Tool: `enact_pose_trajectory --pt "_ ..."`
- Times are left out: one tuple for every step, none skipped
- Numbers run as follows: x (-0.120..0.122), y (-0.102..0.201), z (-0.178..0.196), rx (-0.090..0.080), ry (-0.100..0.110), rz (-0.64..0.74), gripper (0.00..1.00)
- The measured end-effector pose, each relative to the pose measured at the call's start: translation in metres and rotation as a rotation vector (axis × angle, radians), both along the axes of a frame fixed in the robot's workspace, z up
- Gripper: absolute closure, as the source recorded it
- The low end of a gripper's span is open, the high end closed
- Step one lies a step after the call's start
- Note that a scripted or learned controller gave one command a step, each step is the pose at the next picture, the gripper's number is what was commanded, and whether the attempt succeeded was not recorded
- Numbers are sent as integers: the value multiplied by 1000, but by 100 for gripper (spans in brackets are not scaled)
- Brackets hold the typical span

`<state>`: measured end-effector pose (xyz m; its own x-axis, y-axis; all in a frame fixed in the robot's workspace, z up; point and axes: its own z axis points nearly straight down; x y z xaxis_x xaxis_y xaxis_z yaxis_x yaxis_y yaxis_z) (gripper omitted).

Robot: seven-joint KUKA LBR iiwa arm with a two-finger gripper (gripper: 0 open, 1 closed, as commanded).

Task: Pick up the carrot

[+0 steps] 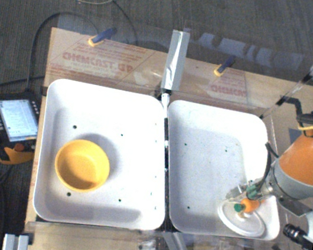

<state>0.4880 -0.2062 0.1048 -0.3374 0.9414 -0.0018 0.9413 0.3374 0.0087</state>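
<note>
One gripper (250, 195) of mine sits low in the near right corner of the right bin (215, 132), and I cannot tell how it is set. The carrot (246, 205), orange with a green tip, lies right at its end, resting on a small white plate (241, 222) in that corner. My arm (303, 162) leads off to the right. Across the divider, a yellow bowl (82, 165) sits in the left bin (88, 103).
</note>
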Motion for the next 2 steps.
enact_pose_trajectory --pt "13 71 88 -2 9 -65 100" --pt "25 -18 112 -4 11 -102 100"
